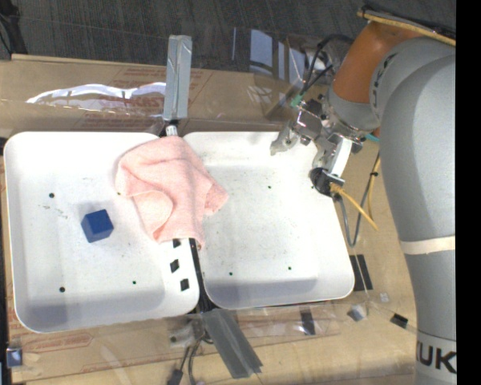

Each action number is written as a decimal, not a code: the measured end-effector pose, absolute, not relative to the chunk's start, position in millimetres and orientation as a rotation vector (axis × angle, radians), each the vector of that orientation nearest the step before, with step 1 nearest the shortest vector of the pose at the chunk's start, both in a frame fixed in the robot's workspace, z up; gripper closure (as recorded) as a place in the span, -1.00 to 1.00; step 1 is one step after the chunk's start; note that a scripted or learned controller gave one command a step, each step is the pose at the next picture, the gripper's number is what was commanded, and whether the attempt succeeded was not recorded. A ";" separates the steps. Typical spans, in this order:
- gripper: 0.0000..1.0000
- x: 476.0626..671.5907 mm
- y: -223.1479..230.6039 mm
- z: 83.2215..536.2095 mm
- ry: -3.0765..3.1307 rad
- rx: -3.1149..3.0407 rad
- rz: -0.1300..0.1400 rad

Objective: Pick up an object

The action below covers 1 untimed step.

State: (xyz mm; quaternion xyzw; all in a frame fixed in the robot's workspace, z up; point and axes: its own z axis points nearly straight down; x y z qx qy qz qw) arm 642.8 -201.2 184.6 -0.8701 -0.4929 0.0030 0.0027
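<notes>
Two candidates: cube (98,224), cloth (171,188). Gripper (305,135) over right bin (264,287), grip state unclear to us; approach pending.

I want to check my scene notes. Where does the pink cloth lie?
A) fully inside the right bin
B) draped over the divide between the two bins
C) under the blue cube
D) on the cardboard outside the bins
B: the pink cloth spreads across the middle rims, partly in the left bin and partly in the right bin; the blue cube sits apart from it.
</notes>
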 end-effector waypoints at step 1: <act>-1.00 654.9 -170.8 106.9 -1.774 -2.587 0.006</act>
